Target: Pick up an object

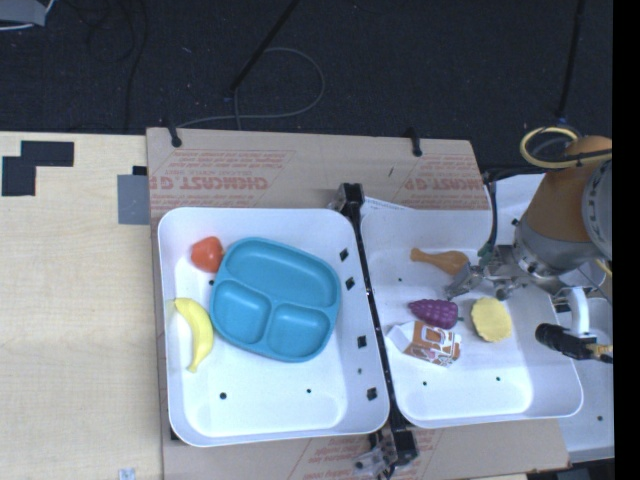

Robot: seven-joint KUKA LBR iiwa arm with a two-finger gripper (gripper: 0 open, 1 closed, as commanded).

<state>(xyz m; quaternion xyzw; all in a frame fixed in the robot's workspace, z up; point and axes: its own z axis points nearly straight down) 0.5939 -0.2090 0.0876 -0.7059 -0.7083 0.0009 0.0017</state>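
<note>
- I count two white bins side by side on the surface: the left bin and the right bin.
- In the left bin I see three things: one blue tray with three compartments near the middle, one red ball by the far left corner, and one banana along the left edge, just beside the tray.
- In the right bin I see four things: one brown drumstick toward the far edge, one purple grape bunch near the middle, one yellow disc just right of it, and one red-and-white packet just near of the grapes, touching or nearly so.
- The jaws sit low over the right bin's right half, between the drumstick and the disc.
- The disc lies just near of the jaws, the drumstick just to their left, the grapes a little further off.
- The metal fingers look spread, but I cannot tell how far apart they stand, and I see nothing between them.
</note>
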